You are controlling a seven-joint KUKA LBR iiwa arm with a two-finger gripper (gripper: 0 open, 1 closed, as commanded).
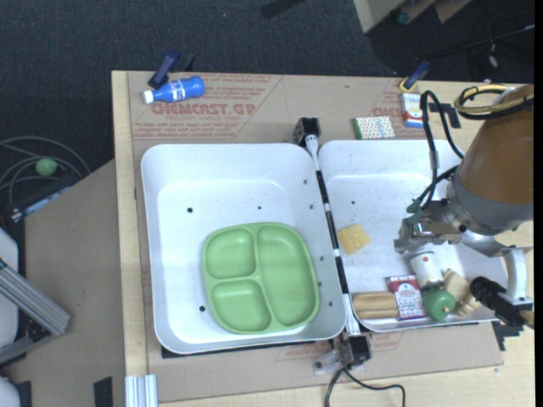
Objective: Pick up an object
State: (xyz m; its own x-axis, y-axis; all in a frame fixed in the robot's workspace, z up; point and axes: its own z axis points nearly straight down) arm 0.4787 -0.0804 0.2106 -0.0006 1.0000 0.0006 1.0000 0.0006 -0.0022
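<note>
green divided plate (259, 276), left bin (170, 193)

Left bin (170, 227): white plastic, smooth, faint sheen, a few dark specks. Right bin (373, 176): same white plastic, lightly speckled. Divided plate (259, 276): pale green plastic, smooth, soft gloss. Desk (254, 100): matt tan board, like cardboard or fibreboard, printed with red lettering. Gripper (420, 236): bare grey metal, dull shine. Arm band (501, 155): orange-brown, smooth, satin finish. Yellow block (354, 238): matt, sponge-like. Bottle (174, 90): glossy blue and white plastic. Floor (85, 24): dark, rough carpet.
</note>
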